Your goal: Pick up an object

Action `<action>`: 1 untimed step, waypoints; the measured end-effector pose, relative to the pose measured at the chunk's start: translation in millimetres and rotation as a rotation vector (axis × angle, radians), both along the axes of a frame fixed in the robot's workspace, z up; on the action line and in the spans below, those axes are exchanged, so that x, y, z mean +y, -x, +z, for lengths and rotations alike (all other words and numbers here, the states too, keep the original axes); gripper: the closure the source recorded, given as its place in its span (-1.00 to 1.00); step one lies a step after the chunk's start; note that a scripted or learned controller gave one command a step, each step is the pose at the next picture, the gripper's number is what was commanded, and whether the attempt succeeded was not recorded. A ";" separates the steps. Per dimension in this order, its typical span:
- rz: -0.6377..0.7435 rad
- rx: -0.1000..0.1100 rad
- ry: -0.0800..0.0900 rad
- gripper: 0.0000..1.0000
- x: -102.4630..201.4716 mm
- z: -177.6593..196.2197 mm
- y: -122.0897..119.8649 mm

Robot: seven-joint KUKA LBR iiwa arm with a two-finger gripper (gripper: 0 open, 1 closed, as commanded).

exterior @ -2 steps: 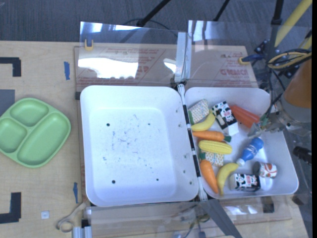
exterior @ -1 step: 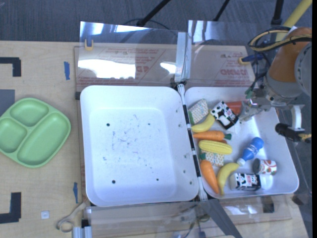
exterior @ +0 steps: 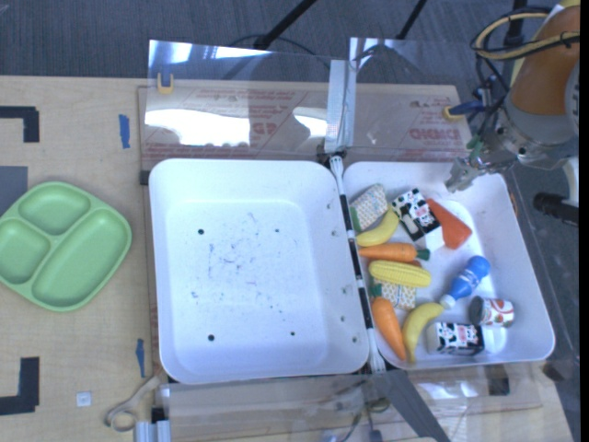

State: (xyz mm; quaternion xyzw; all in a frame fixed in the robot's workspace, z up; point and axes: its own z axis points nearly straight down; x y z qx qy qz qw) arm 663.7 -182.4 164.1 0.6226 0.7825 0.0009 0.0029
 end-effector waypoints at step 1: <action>0.000 0.001 0.000 -1.00 0.3 -0.2 0.0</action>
